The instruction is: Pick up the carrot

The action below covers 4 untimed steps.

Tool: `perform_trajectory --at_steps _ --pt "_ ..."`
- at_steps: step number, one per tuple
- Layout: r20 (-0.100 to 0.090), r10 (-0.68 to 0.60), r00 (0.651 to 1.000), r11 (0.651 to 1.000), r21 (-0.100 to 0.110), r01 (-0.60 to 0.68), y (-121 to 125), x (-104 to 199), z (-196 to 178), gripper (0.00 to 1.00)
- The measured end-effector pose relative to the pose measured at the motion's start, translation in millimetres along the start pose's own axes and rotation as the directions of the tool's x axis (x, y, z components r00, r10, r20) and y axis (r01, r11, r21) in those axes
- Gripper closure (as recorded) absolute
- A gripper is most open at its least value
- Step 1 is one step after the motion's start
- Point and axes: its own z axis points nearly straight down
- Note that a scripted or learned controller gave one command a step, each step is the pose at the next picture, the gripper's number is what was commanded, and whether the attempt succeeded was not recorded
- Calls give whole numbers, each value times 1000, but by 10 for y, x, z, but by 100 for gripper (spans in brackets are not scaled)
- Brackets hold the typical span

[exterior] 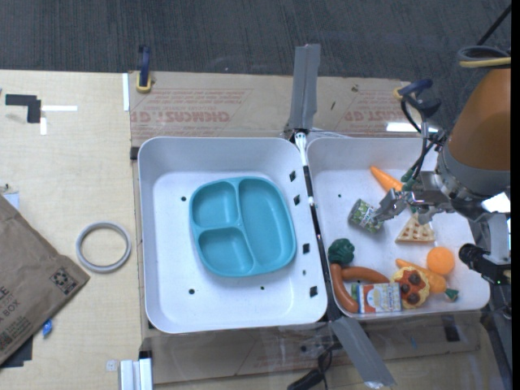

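The carrot [384, 177] is a small orange cone lying at a slant near the back of the right bin [341, 162]. My gripper [392, 207] hangs low over the middle of that bin, just in front of the carrot and apart from it. Its tip is right beside a green and grey packet [365, 215], on the packet's right. The arm's orange band and grey wrist come in from the right edge.
In the right bin also lie a waffle wedge [415, 231], an orange ball [439, 260], a pizza piece [412, 283], a juice box [379, 298], a sausage [348, 279] and broccoli [340, 251]. A teal divided plate [242, 224] sits in the left bin [162, 218].
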Motion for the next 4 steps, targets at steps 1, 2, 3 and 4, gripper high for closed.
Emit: perform_trajectory --at_steps 1,2,3,4 --pt "1 109 994 994 -2 -109 882 -348 351 0" --pt "2 82 997 997 -4 -82 817 -1016 183 0" --pt "1 189 982 982 -3 -189 520 -981 -294 0" --pt "0 220 975 975 -4 -220 700 -851 1270 0"
